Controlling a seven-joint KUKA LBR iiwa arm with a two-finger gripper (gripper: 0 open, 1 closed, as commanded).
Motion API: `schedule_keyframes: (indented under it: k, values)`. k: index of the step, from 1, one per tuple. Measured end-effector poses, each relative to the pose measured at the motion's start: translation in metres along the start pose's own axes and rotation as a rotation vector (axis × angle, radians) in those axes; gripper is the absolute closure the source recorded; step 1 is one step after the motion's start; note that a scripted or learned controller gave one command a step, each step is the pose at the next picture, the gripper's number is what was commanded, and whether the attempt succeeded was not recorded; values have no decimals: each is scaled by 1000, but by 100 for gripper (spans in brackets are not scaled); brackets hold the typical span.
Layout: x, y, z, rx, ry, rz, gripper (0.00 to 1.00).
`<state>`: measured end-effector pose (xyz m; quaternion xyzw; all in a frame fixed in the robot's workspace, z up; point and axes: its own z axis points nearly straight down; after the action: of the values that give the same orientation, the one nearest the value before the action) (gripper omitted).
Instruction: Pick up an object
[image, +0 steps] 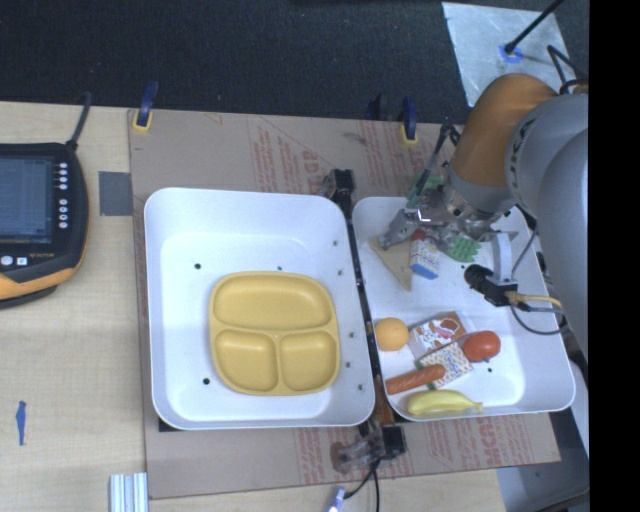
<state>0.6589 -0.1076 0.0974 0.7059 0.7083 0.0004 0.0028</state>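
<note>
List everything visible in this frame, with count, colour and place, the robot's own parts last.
bins: 2, white, side by side on the bench
divided tray: 1, yellow, in the left bin
orange: 1, orange, right bin, left edge
carton: 1, red and white, right bin, middle
tomato: 1, red, right of the carton
carrot: 1, orange-red, below the carton
banana: 1, yellow, right bin, near edge
wedge: 1, tan, right bin, far left
handheld controller: 1, black and orange, bench left
arm: 1, grey with orange band, over the right bin
pincer: 1, dark, low over the right bin's far end
</note>
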Motion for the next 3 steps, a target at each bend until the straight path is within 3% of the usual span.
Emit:
schedule_keyframes:
  k: [1, 2, 3]
  values:
    - [0, 0, 0, 0, 0, -1, 0]
    - [-1, 1, -11, -2, -1, -2, 100]
    - [68, -32, -96, 6, 4, -1, 100]
